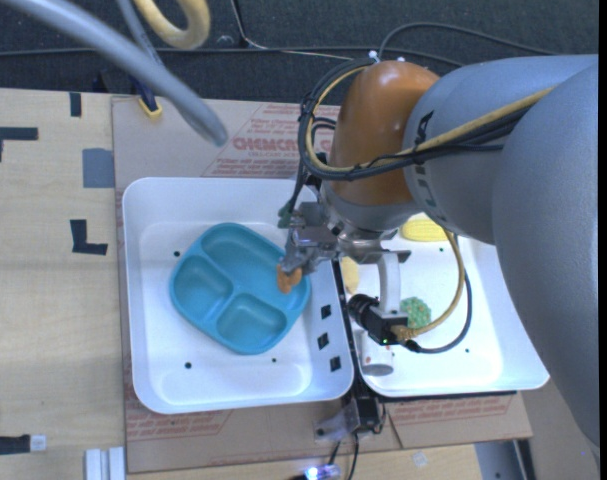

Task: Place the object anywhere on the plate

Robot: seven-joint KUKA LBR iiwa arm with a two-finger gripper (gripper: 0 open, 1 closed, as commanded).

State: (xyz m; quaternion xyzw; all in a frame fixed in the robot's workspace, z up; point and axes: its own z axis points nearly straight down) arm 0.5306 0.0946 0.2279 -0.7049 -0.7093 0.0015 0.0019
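Nearest the camera, the front rims of the two white bins met over the tabletop (43, 268), the left bin (148, 298) carrying the blue plate (223, 288) and the right bin (483, 348) lying mostly under the arm. In that right bin a small green object (418, 311) sat near the dangling cable, and a yellow one (423, 231) showed farther back beside the wrist.

Farther in, at the plate's right edge, the pincer (295, 264) hung just over the rim, and a small orange object (289, 279) showed at its tip. It looked pinched between the closed fingers, though the wrist hid much of them, so the hold was a judgement more than a certainty.

The carry therefore appeared nearly finished: the orange object was at the plate's edge, above its right-hand compartment, but seemingly not yet released. What remained was likely a short move inward, then opening and withdrawing. So close to the rim, a drop might have rolled off into the bin.

Beyond, the orange band (383, 128) and grey arm (523, 148) filled the far right.
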